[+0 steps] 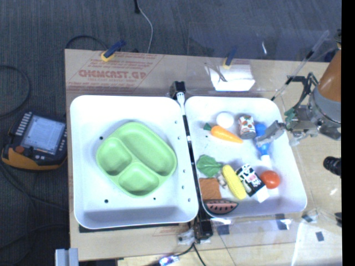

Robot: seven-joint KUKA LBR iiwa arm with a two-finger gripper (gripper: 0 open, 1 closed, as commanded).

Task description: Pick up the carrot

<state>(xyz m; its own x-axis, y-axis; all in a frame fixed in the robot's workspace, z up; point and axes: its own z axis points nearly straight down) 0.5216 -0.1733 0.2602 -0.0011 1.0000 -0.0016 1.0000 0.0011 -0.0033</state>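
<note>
- Nearest the camera, a watermelon slice lies at the right bin's front rim.
- The carrot lies untouched in that bin beside a white egg.
- The gripper hovers right of it, holding nothing visible; picking remains.
- Its finger state is unclear.

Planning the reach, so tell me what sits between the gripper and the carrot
In the camera view, a brown-labelled can stands between the gripper and the carrot, with a blue bottle just below that line.
</note>
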